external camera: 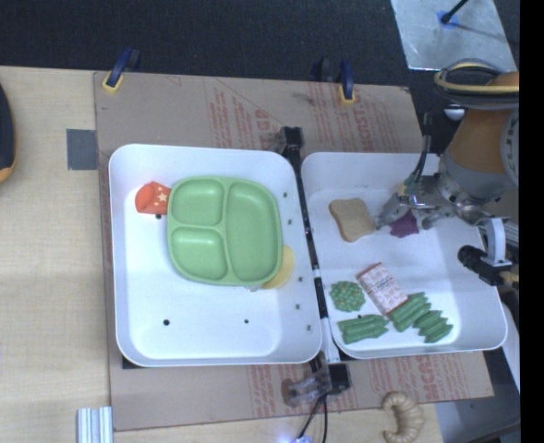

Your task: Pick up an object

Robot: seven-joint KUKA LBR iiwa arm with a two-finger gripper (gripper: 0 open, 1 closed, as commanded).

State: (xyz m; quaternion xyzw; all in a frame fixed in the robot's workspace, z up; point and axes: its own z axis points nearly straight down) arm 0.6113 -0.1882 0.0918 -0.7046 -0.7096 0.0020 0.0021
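Wooden bench, cardboard sheet, two white bins; the arm reaches into the right bin (493, 340).
Gripper (405, 212) low beside the tan bread slice (350, 218), over a half-hidden purple object (404, 228); whether its jaws are open, or hold anything, cannot be made out.

One fixed camera looks down at a slant from above the bench (50, 247) (not very near), taking in both white bins (124, 247).

Faint red print on cardboard (207, 109), illegible.
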